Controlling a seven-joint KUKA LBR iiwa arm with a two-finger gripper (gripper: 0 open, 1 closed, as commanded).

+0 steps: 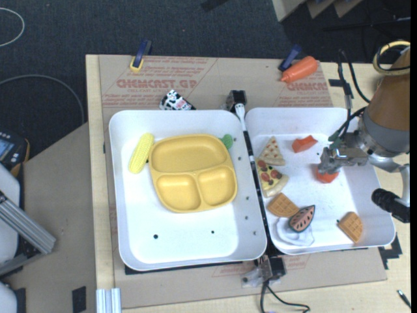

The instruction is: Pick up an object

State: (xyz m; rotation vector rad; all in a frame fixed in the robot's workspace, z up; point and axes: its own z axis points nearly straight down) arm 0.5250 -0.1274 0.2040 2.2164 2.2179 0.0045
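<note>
My gripper (333,158) hangs over the right side of the right bin (296,114), at the end of the grey arm with its orange band. Directly beneath its tip, a small red object (327,174) touches or nearly touches it; whether the object is gripped is unclear. In the same bin lie an orange-red piece (304,143), two pizza slices (272,152) (271,178), a round waffle (282,205), a brown and red piece (302,218) on a white item (291,235), and a square waffle (350,226).
The left bin (186,243) holds a yellow divided tray (193,173), a corn cob (140,152) and a green bit (227,140). On the bench beyond the bins lie an orange carrot (300,69), a black-and-white toy (174,101) and a yellow clamp (139,58).
</note>
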